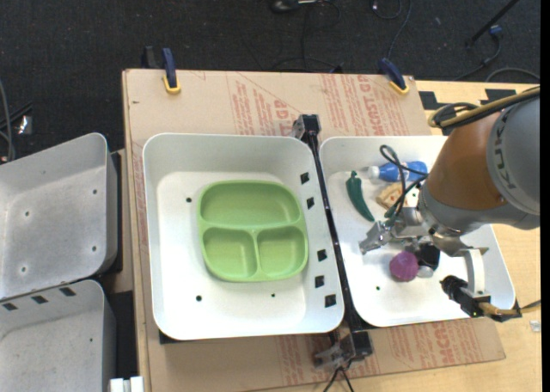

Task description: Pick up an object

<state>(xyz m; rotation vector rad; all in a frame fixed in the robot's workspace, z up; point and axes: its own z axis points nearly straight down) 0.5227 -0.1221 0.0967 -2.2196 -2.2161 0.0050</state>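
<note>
Camera view: arm low over the right bin, nothing lifted yet.

End effector (411, 240) hangs down in the right bin (361, 296), just beside a purple ball (404, 266) lying on the bin floor; whether its fingers are spread or closed cannot be told from above, and nothing is seen between them; a green pepper (357, 197) and a blue-and-white item (404, 171) lie further back in the same bin; the left bin (163, 296) carries a green divided plate (253, 229); judged so, the approach is made, while the grasp and the lift remain.
</note>
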